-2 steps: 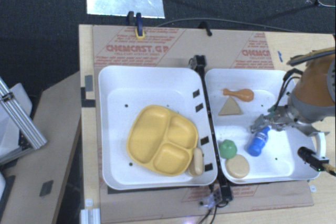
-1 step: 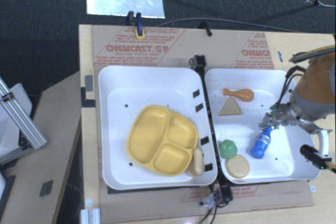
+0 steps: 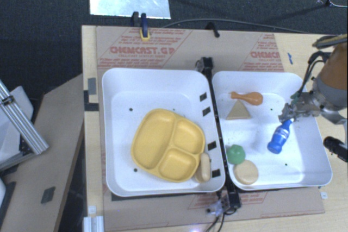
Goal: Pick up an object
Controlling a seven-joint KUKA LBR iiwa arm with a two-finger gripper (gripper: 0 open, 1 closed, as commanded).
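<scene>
Arm [image 3: 331, 76] cut off at frame's 3 o'clock edge; only orange band and wrist visible. Gripper [image 3: 289, 114] small and blurred against right bin [image 3: 315, 171]; finger spread unreadable, so can't tell whether released or clenched. Tip sits right at cap end of blue bottle [image 3: 278, 138], looks touching, but grasp not confirmed.

Blue bottle lying tilted in right bin, toward 3 o'clock of bin centre, cap pointing to 1 o'clock. Elsewhere in same bin: orange drumstick-shaped toy [image 3: 247, 97] at 11 o'clock, tan wedge [image 3: 238, 111] just below it, green round piece [image 3: 236, 154] at 7 o'clock, touching or overlapping cream disc [image 3: 246, 173] below it; exact contact unclear.

Left bin [image 3: 117, 117]: yellow divided tray [image 3: 168, 144] near centre, beige roll-like item [image 3: 204, 167] against tray's 4 o'clock corner, partly tucked at bin wall.
</scene>
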